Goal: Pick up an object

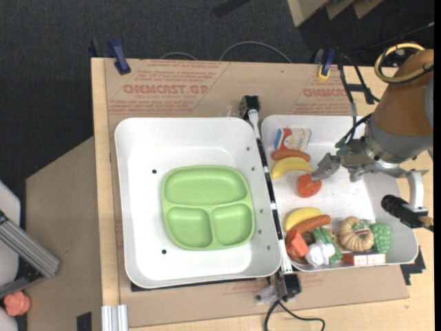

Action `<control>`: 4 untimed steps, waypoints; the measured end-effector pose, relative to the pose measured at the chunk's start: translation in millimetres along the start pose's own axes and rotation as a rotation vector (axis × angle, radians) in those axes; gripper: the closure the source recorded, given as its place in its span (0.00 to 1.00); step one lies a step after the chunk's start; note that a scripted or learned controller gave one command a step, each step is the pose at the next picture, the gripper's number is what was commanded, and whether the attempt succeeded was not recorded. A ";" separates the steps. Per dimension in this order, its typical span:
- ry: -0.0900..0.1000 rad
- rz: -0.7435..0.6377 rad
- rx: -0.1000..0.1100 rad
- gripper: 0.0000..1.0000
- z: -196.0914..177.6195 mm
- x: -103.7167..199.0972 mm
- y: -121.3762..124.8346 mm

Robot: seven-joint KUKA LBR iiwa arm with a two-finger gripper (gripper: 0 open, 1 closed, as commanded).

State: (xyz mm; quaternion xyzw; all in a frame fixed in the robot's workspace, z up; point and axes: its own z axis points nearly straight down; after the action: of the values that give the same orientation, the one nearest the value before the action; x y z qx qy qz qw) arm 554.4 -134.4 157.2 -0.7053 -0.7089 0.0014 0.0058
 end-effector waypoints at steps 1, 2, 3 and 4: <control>-0.003 0.002 -0.003 0.00 54.2 37.4 -2.7; -0.007 0.004 -0.012 0.00 74.0 34.1 21.8; -0.007 0.005 -0.018 1.00 60.3 34.1 22.9; -0.005 -0.004 -0.021 1.00 -33.6 108.0 48.9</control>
State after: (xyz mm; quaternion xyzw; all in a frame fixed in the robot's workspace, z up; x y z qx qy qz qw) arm 603.1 -26.3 191.0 -0.7040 -0.7102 -0.0044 -0.0034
